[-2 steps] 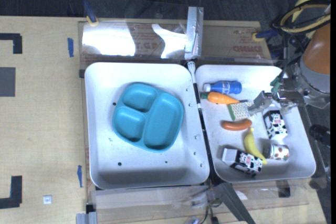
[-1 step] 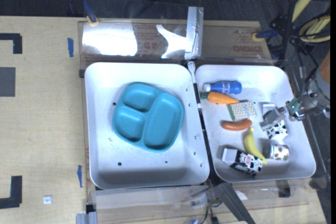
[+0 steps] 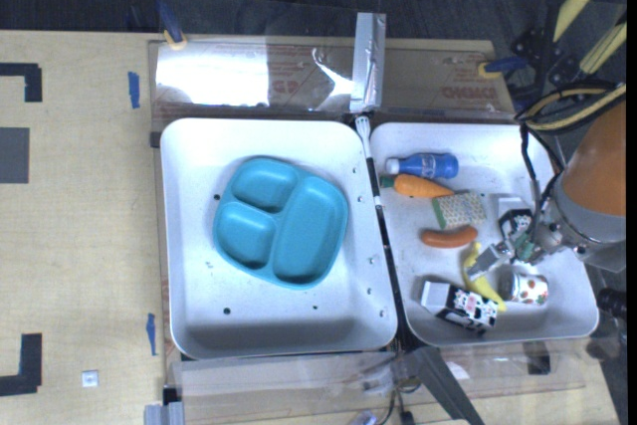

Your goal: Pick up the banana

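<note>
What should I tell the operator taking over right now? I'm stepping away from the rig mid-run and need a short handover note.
End effector: low in the right bin, right at the banana; whether it grips anything cannot be told.
Banana: lying in the right bin among the clutter, partly hidden by the end effector, next to the black-and-white box.
Other items there: blue bottle, carrot, sausage, sponge, spotted cup.
Left bin: holds the blue divided tray.
Done: the arm has reached the banana.
Left: confirm a grip, then lift the banana out.
</note>
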`<state>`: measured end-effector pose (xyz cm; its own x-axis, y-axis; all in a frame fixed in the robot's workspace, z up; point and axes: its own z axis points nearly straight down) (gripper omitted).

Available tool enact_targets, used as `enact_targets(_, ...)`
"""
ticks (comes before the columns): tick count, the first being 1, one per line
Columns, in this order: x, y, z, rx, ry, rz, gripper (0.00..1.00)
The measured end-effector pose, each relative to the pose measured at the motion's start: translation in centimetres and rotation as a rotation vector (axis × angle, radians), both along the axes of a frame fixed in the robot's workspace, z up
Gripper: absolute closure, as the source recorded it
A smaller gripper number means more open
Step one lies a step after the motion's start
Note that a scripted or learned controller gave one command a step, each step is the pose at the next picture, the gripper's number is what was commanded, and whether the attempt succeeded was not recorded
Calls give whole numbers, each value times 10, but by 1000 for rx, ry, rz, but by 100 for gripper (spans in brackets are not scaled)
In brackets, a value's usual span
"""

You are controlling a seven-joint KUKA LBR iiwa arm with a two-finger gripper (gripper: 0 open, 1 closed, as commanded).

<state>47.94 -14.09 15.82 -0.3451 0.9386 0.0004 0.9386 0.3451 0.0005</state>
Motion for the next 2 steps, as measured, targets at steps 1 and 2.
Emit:
enact_targets(1,0,-10,-52,-1,-2,74,0)
enact_targets(2,1,-11,-42,-2,-7,71,100)
